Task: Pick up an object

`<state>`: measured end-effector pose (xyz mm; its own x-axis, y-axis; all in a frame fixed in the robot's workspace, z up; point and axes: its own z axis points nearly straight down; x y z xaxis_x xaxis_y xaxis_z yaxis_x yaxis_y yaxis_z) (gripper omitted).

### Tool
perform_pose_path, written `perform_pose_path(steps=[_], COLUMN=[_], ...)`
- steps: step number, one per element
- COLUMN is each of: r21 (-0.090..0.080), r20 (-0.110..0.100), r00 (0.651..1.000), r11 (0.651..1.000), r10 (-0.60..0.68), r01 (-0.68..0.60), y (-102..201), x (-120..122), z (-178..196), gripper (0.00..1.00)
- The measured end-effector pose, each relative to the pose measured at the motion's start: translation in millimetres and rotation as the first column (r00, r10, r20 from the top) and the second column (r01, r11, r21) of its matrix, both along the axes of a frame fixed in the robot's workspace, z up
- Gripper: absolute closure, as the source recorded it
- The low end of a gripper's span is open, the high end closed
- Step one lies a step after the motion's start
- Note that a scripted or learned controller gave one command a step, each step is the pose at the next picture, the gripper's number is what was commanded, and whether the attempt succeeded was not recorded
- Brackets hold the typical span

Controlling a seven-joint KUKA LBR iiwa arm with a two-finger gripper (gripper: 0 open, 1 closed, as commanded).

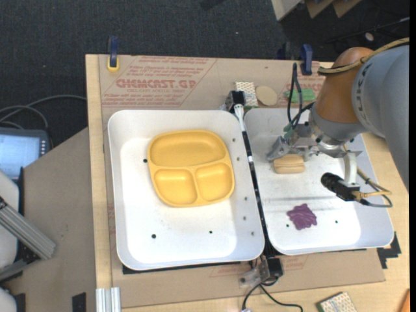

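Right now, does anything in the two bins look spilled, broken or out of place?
Nothing stands out. The yellow tray lies flat in the left bin, a little skewed to its walls. In the right bin, the tan block sits below the hand and the purple piece lies nearer the front. No spill or damage shows.

I see the left bin and right bin lying side by side on my bench, their inner rims touching. A brown printed board lies under both. Blue clamps grip the bench's far edge. A lit screen glows off to the far left.
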<state>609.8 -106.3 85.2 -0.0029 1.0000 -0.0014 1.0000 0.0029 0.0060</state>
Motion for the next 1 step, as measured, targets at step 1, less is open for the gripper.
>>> perform_pose_path(steps=[1], r21=[0.0], r20=[-0.002], r00=[1.0], r11=[1.0], r10=[-0.002], r01=[0.002], y=[-0.3], x=[-2.2], z=[10.2], gripper=[1.0])
